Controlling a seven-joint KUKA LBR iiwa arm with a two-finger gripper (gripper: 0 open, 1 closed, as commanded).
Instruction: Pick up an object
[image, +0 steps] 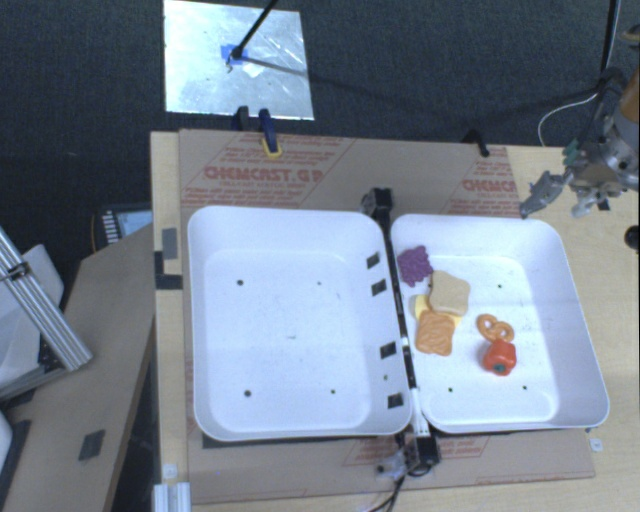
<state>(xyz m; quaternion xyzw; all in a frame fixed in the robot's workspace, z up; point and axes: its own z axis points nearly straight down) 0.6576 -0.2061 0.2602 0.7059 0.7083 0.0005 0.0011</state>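
Gripper above right bin back-right corner, fingers apart, empty. Suggest targeting red piece near right edge; descend vertically, avoid pretzel.

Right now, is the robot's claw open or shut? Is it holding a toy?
Gripper: open, holding nothing, up beyond the right bin's far corner. The toys lie in that bin.

A dark carpeted floor fills the view from nine o'clock round to one. On it at twelve o'clock lies a shiny silver sheet. A pale wooden bench spreads below, topped by a printed cardboard sheet. A metal rail slants at eight o'clock.
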